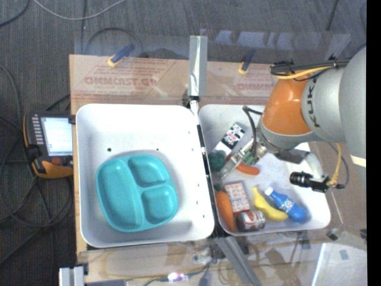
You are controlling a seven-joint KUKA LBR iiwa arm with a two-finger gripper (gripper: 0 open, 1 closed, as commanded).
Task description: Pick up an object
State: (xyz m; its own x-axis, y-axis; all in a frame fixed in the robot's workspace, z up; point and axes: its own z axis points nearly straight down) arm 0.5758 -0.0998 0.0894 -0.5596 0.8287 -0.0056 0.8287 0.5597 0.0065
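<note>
In the right bin, near its left wall, the gripper hangs low over the toys; whether it grasps anything I cannot tell. Likely targets crowd the front edge: carrot, banana, bottle. The tray fills the left bin.

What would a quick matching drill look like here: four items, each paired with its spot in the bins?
Items:
1. teal tray
2. banana
3. blue bottle
4. carrot

Places:
A. right bin, against its left wall
B. left bin
C. right bin, nearest the right wall
D. right bin, between the small box and the bottle

Pairs: 1-B, 2-D, 3-C, 4-A
</note>
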